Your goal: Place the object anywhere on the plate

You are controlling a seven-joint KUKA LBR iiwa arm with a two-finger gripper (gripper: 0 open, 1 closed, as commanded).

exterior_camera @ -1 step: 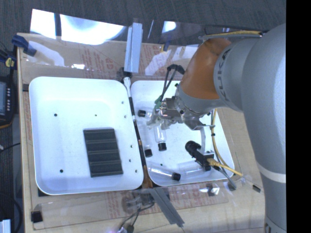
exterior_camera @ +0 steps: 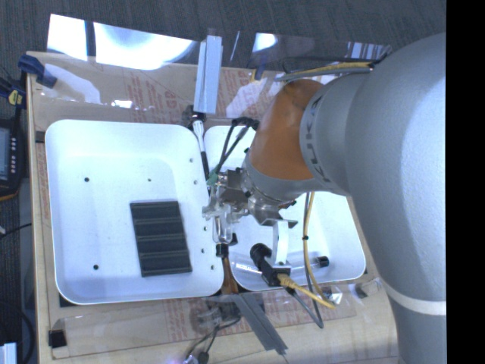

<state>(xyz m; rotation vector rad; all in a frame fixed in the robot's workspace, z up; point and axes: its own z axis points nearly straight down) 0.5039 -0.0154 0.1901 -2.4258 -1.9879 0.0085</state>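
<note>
**Gripper low over the seam between the bins, plate lying in the left one**

The dark ribbed plate lies flat on the floor of the left bin, towards that bin's near right part, with white floor showing on all sides of it. Nothing rests on its surface.

The arm reaches in from the right and covers much of the right bin. Its orange band sits above the far half of that bin. The gripper hangs at the bins' shared edge, just right of the plate and apart from it. Whether it is open or closed cannot be told from this angle (the wrist hardware and cabling crowd the spot), and nothing can be made out in its grasp.

A small dark piece lies in the right bin close to its near rim, right of a yellow cable that hangs from the wrist. It may be the object to place, but it is too small to tell. It is well apart from the plate.
</note>
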